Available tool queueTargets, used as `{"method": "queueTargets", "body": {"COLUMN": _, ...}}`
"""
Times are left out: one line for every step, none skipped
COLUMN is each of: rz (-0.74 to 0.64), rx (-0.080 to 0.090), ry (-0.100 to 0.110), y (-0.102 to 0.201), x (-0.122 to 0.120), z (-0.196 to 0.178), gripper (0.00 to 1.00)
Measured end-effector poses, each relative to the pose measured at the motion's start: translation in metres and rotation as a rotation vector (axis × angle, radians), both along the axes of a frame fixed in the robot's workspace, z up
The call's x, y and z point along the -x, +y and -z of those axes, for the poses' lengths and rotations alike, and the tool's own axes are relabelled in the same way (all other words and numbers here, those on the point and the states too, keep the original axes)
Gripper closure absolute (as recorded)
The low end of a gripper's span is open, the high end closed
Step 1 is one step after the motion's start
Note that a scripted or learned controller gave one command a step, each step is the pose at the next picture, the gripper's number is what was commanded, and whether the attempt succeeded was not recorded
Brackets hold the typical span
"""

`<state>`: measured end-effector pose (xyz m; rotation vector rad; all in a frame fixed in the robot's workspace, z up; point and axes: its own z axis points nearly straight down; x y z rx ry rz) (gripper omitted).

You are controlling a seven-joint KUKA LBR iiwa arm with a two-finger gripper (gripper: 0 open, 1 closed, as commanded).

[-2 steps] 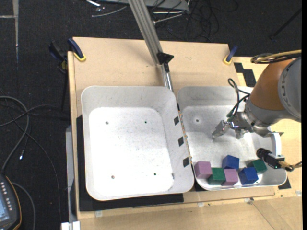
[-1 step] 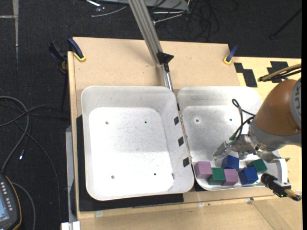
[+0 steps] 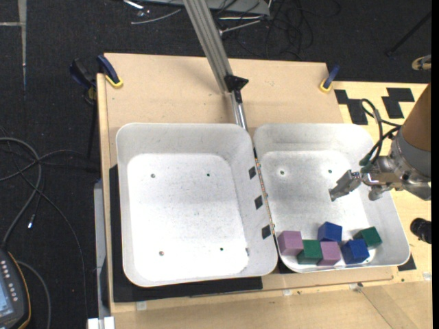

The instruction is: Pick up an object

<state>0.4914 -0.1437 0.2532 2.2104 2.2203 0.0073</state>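
Note:
Several small blocks lie bunched along the front edge of the right bin: a purple block, a green block, a second purple block, a blue block, another blue block and a dark green block. My gripper hangs over the right side of this bin, behind the blocks and apart from them. Its two fingers are spread, so it is open, and nothing sits between them.
The left bin lies beside the right one; the two meet at a ridge with black clips. A slanted metal pole rises behind the bins. Clamps sit on the bench's back corners. Cables lie on the floor to the left.

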Motion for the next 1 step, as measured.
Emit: {"method": "queueTargets", "body": {"rz": 0.005, "rx": -0.002, "ry": 0.009, "y": -0.0027, "x": 0.0017, "z": 0.0096, "gripper": 0.0}}
